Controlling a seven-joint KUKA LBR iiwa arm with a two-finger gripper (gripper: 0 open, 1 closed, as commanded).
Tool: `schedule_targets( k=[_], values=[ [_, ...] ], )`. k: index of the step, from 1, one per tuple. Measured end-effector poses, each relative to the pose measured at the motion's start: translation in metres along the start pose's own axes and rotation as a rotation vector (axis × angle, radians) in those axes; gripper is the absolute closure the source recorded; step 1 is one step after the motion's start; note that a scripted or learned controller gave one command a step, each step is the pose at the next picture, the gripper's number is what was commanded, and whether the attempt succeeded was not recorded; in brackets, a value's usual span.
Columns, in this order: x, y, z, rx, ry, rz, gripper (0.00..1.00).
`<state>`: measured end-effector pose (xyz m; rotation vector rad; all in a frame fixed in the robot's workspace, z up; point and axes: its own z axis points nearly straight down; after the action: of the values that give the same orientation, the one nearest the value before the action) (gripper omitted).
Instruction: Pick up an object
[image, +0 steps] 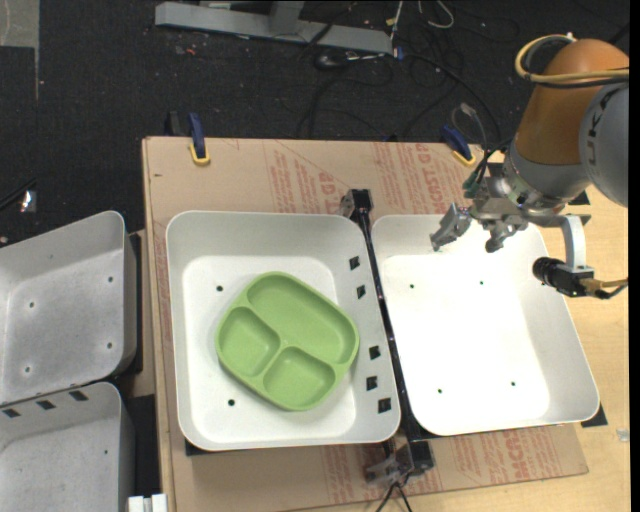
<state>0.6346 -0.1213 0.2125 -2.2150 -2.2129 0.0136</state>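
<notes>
1 green tray (288, 341) lies in the left bin (190, 300), well apart from the tool (470, 235).

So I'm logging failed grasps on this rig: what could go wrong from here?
The hand hangs over the right white bin's far edge, while the light green three-compartment plastic plate lies in the left white bin. Closing here would likely catch nothing. The plate also lies flat with a low rim, so the fingers may slip off.

Two white bins side by side on the table (300, 170): right bin (480, 340) directly beneath the fingers, left bin (190, 330) well off to their left. Blue clamps (198, 135) at the board's far edge.
</notes>
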Motion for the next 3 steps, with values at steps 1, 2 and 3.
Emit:
schedule_targets(
  k=[1,2,3],
  values=[
    [0.0,0.003,-0.009,-0.013,-0.001,-0.002,0.0],
    [0.0,0.004,0.055,-0.01,-0.001,-0.001,0.0],
    [0.01,0.002,0.114,-0.008,-0.001,-0.003,0.0]
  ],
)
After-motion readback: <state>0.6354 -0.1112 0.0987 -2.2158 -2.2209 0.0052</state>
